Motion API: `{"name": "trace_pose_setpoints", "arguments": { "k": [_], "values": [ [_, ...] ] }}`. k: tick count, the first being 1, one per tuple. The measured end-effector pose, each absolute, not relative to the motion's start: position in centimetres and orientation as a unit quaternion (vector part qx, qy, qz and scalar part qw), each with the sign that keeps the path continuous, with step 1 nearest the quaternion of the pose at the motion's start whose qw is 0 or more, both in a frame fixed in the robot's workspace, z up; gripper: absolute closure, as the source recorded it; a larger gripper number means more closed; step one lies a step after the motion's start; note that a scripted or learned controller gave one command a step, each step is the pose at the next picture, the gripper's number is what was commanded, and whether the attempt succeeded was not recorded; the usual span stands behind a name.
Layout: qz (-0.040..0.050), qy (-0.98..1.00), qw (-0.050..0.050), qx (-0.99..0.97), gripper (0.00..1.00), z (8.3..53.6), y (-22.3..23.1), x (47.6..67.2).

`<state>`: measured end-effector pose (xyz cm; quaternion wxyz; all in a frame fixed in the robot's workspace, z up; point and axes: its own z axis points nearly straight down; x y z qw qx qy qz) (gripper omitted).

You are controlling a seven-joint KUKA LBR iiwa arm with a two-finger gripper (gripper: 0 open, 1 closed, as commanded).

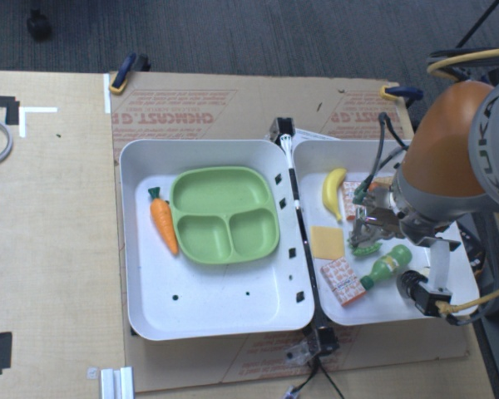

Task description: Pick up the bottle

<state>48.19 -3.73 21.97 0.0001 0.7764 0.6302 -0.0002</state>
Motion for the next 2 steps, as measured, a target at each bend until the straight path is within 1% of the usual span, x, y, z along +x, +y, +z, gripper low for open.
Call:
{"name": "trace_pose_setpoints", "arguments": {
  "k": [1,2],
  "values": [
    [-0.0002,0.544,0.0,0.839,1.0,22.8,0.5,47.8],
    [-0.0017,0.449,-0.001,0.894,1.0,20.3,5.6,47.7]
  ]
}}
